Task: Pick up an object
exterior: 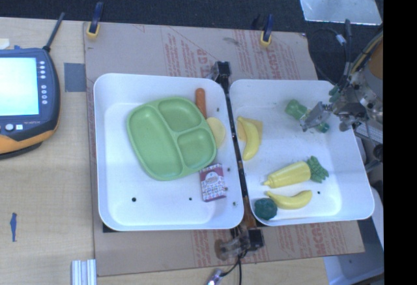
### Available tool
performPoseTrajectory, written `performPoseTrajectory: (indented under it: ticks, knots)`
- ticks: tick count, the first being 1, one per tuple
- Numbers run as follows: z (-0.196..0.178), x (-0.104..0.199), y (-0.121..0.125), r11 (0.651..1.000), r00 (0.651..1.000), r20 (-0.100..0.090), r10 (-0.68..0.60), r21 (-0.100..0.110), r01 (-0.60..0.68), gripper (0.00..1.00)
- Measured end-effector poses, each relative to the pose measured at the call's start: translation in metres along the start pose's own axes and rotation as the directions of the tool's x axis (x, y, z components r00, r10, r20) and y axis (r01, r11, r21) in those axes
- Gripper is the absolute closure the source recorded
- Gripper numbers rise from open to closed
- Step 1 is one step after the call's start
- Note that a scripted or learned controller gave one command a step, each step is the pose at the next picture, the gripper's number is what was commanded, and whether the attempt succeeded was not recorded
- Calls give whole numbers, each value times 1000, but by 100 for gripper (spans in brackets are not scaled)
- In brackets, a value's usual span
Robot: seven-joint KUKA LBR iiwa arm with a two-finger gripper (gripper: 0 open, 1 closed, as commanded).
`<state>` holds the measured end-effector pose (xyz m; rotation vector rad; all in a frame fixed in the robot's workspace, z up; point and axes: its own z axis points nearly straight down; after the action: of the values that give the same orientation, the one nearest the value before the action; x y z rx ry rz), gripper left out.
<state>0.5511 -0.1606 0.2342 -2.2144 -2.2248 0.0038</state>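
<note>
Right bin [348, 209], white and shallow, taken as the reference point: contents six items. Small green object [295, 108], near the bin's far edge toward its right side; identity unclear at this size. Gripper [317, 122], just beside that green object on its right, low over the bin floor; whether the jaws are open or closed cannot be told, and nothing is seen held between them. Yellow banana-shaped piece [250, 137], against the bin's left wall, upper part. Yellow corn-like piece with green leafy end [296, 173], in the bin's middle, lying at a slant. Second banana [290, 199], just below the corn piece, near the bin's front edge. Dark green round item [265, 209], in the bin's front left corner, just beside the second banana. Left bin [114, 209], touching the right bin along its left wall: holds a green divided plate [171, 137] with three compartments, an orange carrot-like stick [201, 102] at the plate's far edge, a pale yellow piece [216, 130] at the plate's right edge, and a small red packet [212, 182] near the plate's front. Handheld control pendant [26, 98], well apart from the right bin, beyond the left bin on the bench [45, 212]. Two blue-and-yellow clamps [95, 21] along the cardboard sheet's [156, 49] far edge.
</note>
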Motion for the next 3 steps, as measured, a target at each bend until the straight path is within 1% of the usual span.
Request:
performPoseTrajectory:
  ticks: [1,2,3]
  knots:
    - [124,-29,-38,1000,1000,0,0,3,0,0]
    - [140,54,-21,1000,1000,4,-2,-9,2,0]
    - [141,36,81,1000,1000,0,2,-2,-2,0]
